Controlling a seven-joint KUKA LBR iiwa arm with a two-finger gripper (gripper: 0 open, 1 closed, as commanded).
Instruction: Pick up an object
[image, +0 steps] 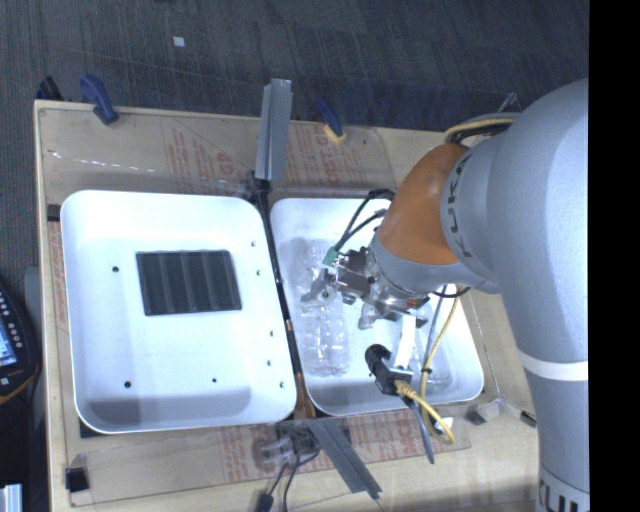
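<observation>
A clear plastic bottle lies in the right bin, its body running toward the front edge. More clear, crumpled plastic sits just behind it near the bin's left wall. My gripper hangs low over the right bin, directly above the bottle's upper end. The grey arm with its orange band comes in from the right and hides the back right part of that bin. I cannot make out anything held in the gripper.
The left bin holds a flat dark grey ribbed block near its middle. A black and yellow cable dangles from the wrist over the right bin's front. A grey metal bar stands between the bins at the back.
</observation>
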